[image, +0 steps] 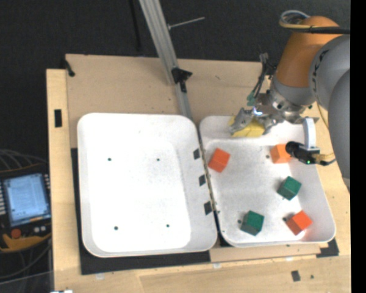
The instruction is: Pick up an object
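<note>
Gripper (251,119) sits low at the far left corner of the right bin (265,240), right over a yellow object (251,130). Fingers look to straddle the yellow piece, w/ its top tucked up between them, but can't tell how far apart they are or whether they actually clamp it; the view is too blurred there. Yellow object rests on the bin floor close to the far rim, near the divide btwn the two bins.

Arm (302,54) comes in from the right, orange band above the wrist, grey body at the frame edge. A black fitting w/ a small green light (302,153) hangs by the wrist, just over the right bin's right side.

Other stuff in the right bin: an orange cube (218,160) near the left wall, well apart from the gripper; another orange cube (279,154) partly hidden by the black fitting; a green cube (289,188) mid-right; a green cube (252,223) near the front rim; an orange cube (299,222) at the front right corner. Open floor in the bin's centre btwn these.

Left bin (85,182) has bare white floor, wide room. A metal pole (161,38) slants down to the far junction of the bins. A handheld pendant w/ a lit screen (21,203) lies off the bench at left.
</note>
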{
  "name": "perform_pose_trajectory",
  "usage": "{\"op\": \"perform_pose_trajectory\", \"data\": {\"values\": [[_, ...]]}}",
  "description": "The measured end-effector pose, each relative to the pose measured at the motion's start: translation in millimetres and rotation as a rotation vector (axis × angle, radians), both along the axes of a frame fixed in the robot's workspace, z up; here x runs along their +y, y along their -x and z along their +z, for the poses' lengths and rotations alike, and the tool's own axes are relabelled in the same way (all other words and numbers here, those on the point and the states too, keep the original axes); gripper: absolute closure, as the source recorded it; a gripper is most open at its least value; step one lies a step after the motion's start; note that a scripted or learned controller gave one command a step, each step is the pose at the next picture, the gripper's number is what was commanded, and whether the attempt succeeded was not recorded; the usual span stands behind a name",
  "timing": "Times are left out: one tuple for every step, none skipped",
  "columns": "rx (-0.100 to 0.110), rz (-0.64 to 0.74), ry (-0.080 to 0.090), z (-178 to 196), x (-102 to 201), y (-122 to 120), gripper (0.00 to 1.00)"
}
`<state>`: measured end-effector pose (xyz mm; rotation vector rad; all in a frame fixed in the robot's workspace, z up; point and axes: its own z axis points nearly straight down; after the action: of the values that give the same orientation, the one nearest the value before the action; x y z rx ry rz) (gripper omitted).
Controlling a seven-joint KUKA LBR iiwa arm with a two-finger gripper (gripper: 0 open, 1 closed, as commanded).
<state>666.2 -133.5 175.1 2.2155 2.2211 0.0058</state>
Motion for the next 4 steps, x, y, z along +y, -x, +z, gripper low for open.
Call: {"op": "perform_pose_trajectory", "data": {"values": [[0.0,0.002,0.0,51.9,8.9,-4.2,1.0],[0.002,0.003,0.0,97.7,8.0,-5.0,1.0],[0.008,0.002,0.0,92.6,50.4,1.1,1.0],[0.008,0.004,-0.001,92.6,106.5,6.7,1.0]]}}
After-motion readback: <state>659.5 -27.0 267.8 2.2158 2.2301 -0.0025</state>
